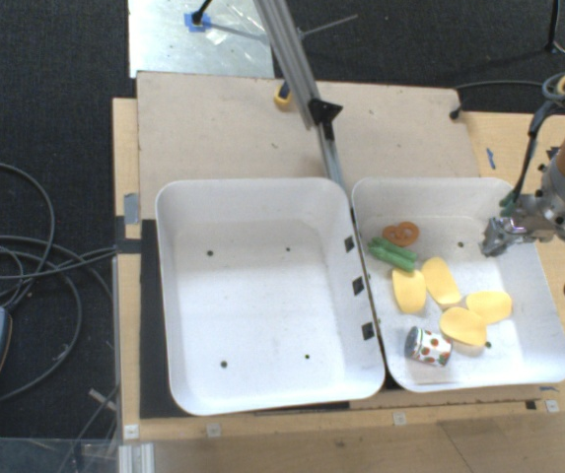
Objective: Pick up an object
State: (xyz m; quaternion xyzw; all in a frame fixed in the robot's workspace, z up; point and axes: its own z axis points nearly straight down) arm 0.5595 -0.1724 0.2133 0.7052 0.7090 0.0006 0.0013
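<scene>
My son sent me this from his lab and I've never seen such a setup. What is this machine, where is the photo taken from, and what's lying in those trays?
It is a robot arm, reaching in from the right. Its grasping part, the end effector, hangs over the right bin; nothing shows between its fingers. One fixed camera looks down at a slant on two shallow white bins. The right bin has small toy-like items: a brown ring, a green piece, four yellow pieces and a small patterned can lying on its side. The left bin sits beside it. The job is to pick one object up.
</scene>
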